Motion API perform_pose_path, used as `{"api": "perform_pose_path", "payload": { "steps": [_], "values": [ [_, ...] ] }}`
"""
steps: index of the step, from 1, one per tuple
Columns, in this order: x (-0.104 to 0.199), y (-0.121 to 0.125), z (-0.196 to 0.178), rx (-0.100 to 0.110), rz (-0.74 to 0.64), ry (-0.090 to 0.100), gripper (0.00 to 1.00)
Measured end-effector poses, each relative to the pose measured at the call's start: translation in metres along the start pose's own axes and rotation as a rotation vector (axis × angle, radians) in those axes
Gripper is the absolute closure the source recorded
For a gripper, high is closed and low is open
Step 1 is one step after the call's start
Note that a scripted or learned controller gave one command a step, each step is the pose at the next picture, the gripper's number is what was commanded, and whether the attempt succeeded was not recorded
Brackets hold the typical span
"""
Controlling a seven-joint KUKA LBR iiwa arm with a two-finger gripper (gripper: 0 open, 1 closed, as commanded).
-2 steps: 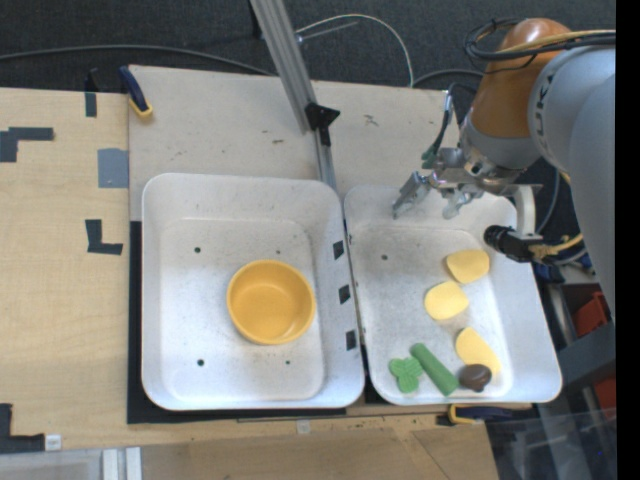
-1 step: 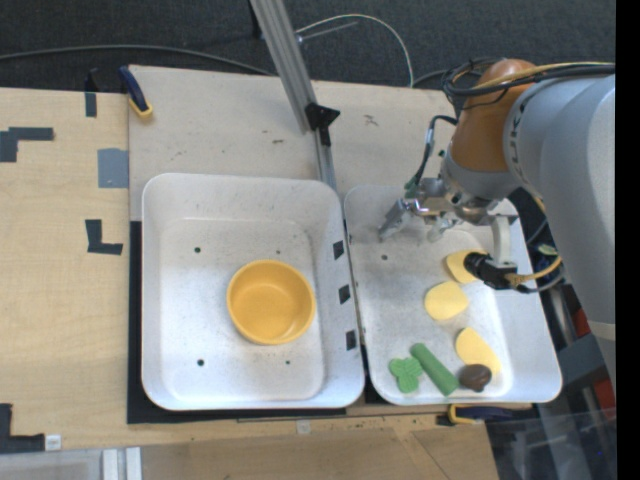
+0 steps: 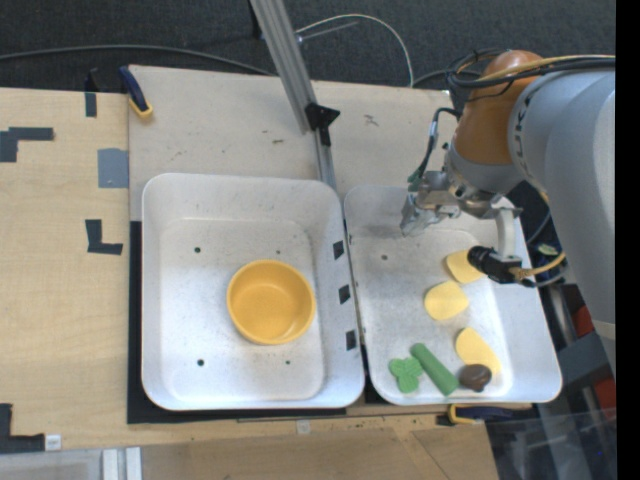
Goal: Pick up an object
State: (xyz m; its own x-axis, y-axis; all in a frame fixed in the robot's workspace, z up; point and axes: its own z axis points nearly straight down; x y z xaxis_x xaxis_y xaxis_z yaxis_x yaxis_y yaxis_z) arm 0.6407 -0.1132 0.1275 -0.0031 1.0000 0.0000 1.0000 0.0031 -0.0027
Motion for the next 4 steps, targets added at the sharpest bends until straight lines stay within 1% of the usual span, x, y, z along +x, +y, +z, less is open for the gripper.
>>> {"api": "perform_pose_path", "payload": {
  "steps": [1,2,3,4],
  "values": [
    [0.007,-0.006,-0.057,-0.007,0.001,0.000,1.00],
    [0.001,-0.007,-0.119,-0.008,0.002,-0.001,1.00],
    [0.001,-0.007,-0.132,-0.003,0.002,0.000,1.00],
    [0.051,-0.030,-0.136,-0.001,-0.003,0.002,1.00]
  ]
}}
